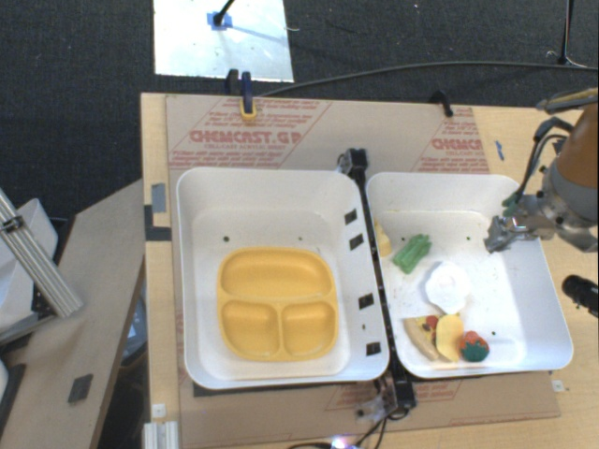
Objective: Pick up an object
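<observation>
The right bin [524,279] holds a green ridged block [412,253], a white round lid-like piece [448,286], a yellow wedge [448,335] and a small red-and-green toy [474,346] near its front edge. My gripper [496,237] hangs over the right bin's far right part, well right of the green block and above the white piece. Nothing shows between its fingers.
The left bin [201,251] carries a yellow three-compartment tray [277,302]. A black divider with clips [365,251] joins the two bins. A small yellow piece [383,241] lies against the right bin's left wall. Cardboard covers the bench around the bins.
</observation>
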Action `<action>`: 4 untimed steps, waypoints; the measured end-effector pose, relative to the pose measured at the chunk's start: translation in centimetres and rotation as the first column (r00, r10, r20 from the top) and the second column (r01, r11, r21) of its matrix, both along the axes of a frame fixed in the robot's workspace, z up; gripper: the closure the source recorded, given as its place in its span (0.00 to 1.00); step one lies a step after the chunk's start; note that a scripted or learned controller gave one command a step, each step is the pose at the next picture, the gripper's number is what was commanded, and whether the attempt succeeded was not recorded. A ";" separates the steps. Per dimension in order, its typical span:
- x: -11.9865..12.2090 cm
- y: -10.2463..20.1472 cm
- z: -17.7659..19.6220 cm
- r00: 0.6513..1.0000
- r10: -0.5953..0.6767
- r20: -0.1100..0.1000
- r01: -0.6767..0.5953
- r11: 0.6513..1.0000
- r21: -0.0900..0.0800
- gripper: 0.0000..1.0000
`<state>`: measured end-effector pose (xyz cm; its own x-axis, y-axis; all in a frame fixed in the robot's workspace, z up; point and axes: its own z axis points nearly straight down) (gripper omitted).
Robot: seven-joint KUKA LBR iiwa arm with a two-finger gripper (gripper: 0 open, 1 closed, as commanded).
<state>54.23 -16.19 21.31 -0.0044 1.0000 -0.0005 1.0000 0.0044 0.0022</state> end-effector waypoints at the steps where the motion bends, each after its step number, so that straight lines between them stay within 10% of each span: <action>1: 0.2 0.0 5.4 1.000 0.001 0.005 -0.001 1.000 -0.002 1.00; 4: 4.3 14.4 4.1 1.000 0.003 0.001 -0.003 1.000 0.000 1.00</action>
